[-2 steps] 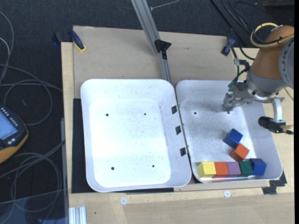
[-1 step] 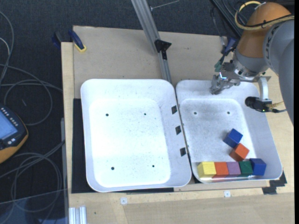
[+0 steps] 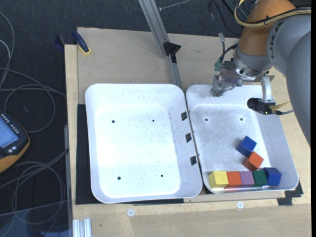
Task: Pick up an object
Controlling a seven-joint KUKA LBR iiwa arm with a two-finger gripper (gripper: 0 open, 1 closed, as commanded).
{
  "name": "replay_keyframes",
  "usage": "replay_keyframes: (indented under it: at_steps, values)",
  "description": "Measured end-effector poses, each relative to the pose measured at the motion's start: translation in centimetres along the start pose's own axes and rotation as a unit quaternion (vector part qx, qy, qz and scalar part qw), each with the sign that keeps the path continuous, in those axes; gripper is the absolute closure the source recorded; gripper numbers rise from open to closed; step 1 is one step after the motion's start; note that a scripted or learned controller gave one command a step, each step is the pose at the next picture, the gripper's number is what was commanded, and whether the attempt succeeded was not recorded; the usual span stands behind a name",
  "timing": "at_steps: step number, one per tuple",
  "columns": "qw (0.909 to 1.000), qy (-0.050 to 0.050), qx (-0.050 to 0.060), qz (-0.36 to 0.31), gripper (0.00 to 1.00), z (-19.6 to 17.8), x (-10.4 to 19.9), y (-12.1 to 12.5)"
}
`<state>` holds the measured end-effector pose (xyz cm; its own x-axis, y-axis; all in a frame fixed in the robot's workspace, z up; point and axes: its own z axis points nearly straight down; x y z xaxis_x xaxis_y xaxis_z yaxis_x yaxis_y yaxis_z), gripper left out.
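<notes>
Jaws' state couldn't be told; gripper point(image 3: 220, 89) hovered over right bin's point(image 3: 289, 147) far edge.
Risk: blocks point(image 3: 244, 178) sat well apart, so descent would likely miss.

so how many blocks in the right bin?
7. Five sit in a row along the right bin's near edge: yellow, orange, purple, green, blue. Just above them lie a second orange and a second blue. None looks hidden.

text: none I can read | labels, brands: none legible | numbers, signs: none | screen of the device point(image 3: 9, 137) left of my desk point(image 3: 123, 53): too blurred
</notes>
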<state>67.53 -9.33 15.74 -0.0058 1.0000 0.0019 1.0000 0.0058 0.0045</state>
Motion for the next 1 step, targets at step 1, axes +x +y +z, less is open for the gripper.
replay_keyframes:
  at_steps: [1]
  values:
    - [1.0000,-0.001,0.002,0.002,0.00,0.14,-0.37,-0.12]
